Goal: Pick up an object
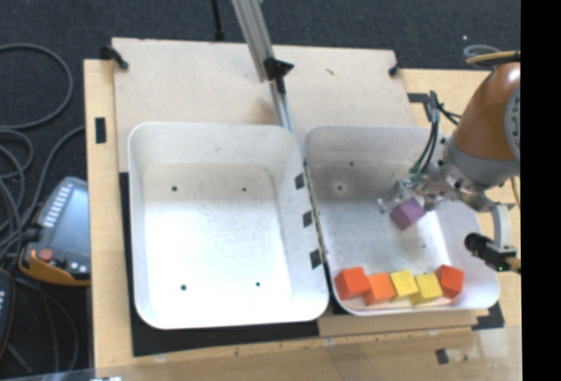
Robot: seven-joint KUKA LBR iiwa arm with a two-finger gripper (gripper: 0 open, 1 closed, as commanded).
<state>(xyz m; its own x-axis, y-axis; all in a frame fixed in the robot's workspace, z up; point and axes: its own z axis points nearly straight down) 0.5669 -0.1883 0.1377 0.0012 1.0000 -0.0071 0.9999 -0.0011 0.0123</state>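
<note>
Two shallow white bins sit side by side on a wooden bench. The left bin [219,222] lies well away from the jaws. The grey and orange arm [486,130] reaches into the right bin [368,160]. Its gripper [408,200] clasps a small purple block [407,214] between its fingers. Below the jaws, along the bin's near wall, runs a row of blocks [401,284], orange and yellow.

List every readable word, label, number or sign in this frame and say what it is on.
None can be read.
The handheld pendant left of the bench has a screen and keys, too blurred to read.
The blocks, the purple block at the gripper, and the white bins carry no visible markings.
</note>
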